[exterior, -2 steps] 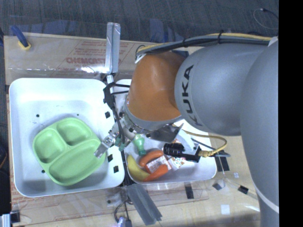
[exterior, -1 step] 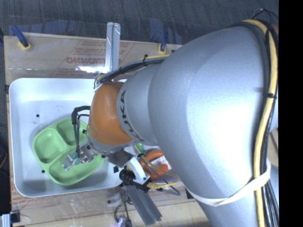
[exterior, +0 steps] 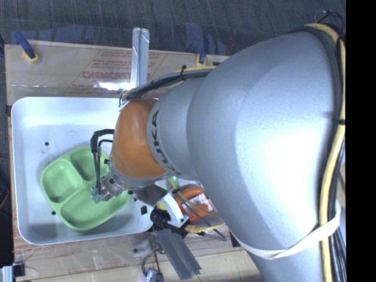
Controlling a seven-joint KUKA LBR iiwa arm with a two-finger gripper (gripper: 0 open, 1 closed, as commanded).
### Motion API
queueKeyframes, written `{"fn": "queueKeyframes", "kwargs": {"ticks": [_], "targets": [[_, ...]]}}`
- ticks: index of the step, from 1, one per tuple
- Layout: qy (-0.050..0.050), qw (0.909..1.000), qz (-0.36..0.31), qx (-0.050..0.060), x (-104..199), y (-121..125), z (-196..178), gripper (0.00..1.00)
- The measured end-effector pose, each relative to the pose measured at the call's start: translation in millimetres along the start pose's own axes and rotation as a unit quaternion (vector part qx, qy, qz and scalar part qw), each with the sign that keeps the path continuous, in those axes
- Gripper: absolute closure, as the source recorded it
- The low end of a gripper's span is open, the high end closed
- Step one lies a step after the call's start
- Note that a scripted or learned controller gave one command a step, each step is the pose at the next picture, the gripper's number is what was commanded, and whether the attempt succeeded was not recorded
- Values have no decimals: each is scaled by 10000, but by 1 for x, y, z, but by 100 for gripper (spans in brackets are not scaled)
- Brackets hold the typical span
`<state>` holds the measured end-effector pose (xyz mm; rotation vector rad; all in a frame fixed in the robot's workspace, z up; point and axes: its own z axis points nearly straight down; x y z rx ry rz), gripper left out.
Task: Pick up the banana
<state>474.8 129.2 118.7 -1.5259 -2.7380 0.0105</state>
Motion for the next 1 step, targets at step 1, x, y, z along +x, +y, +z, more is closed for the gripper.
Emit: {"fn": "queueKeyframes", "kwargs": {"ticks": [1], "targets": [[-14,9608,2773,-26,50,31,11,100]]}}
